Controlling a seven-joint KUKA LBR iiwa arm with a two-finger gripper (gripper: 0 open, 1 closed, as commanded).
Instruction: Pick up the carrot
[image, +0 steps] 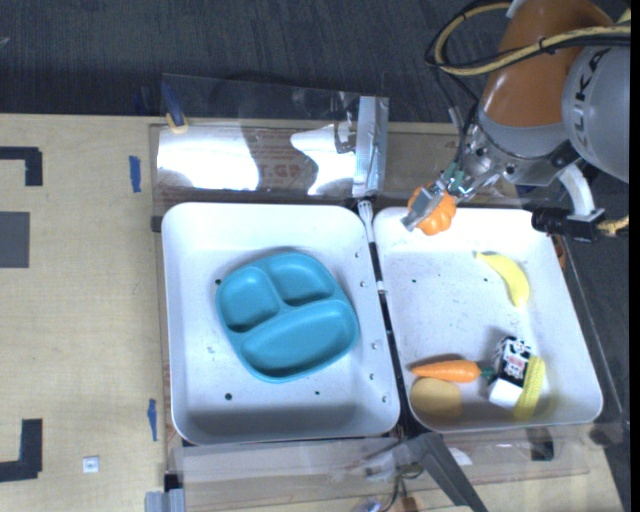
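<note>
Carrot (447, 371) lies crosswise, tip left; end effector (432, 212) grips an orange piece (438, 218).

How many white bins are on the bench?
2. The left bin holds a blue divided plate; the right bin holds the carrot, a banana and other toys.

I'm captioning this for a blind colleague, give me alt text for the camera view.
A grey robot arm's gripper hovers at the far edge of the right bin with something orange at its tip, while the carrot lies at the bin's near edge. A blue divided plate sits in the left bin.
</note>
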